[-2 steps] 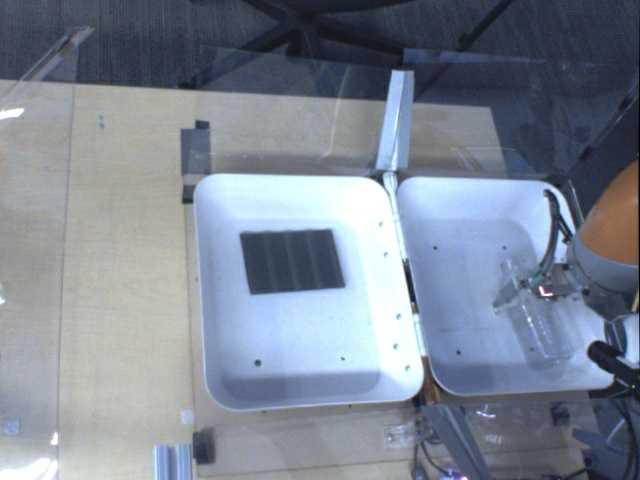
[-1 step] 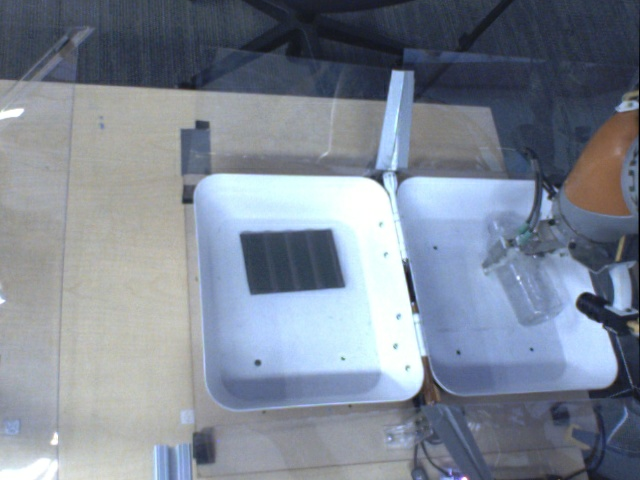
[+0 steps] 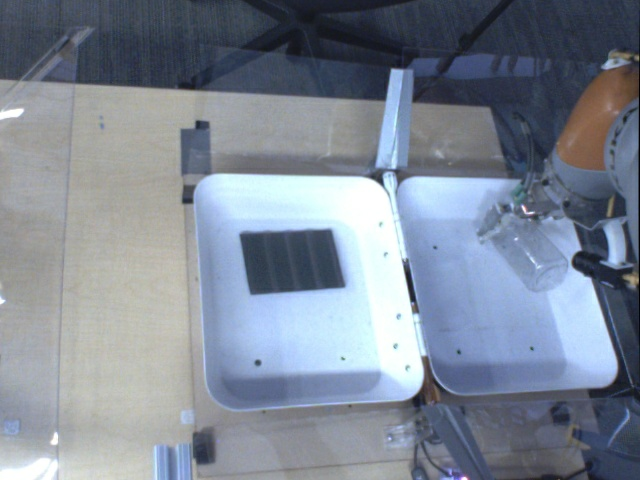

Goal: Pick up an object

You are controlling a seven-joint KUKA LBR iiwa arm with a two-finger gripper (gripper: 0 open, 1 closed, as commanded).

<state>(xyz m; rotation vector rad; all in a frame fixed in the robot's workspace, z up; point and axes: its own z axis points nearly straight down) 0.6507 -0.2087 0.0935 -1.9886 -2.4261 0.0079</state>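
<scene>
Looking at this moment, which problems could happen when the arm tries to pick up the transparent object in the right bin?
1. The clear plastic cup lies on its side in the right bin; being round, it may roll away when touched.
2. It is transparent and faint against the white floor, so the gripper might misjudge its position.
3. The cup lies near the bin's far right corner, so it could be pushed against the wall rather than grasped.

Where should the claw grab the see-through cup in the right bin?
Probably across the middle of its round body, coming straight down from above. The see-through cup looks to be lying tilted on its side in the right bin, so its curved sides face up. The claw is right by its upper end.
</scene>
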